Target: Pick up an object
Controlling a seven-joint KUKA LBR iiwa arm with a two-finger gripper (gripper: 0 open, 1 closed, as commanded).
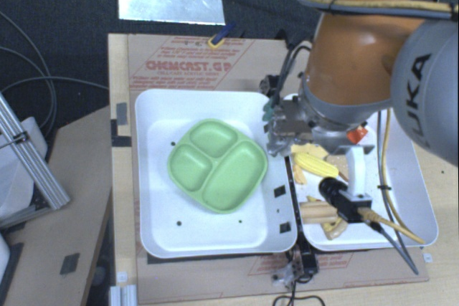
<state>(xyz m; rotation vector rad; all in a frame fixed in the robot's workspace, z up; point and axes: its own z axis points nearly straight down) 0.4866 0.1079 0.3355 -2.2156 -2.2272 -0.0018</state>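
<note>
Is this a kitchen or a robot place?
Probably a robot lab, not a kitchen: a big grey and orange arm reaches over two white bins, one holding a green plate, with loose cables nearby.

Pale green divided plate (pixel 217 165) in a white bin (pixel 154 226), yellow pieces (pixel 314 163) beside an orange-banded grey arm (pixel 358 32)

The grey arm (pixel 423 75) reaches in from the right, its orange band (pixel 355 39) bulking large above the wrist. The gripper (pixel 278 131) points down and leftward (its metal parts crowd together, dark and blurred).
</note>
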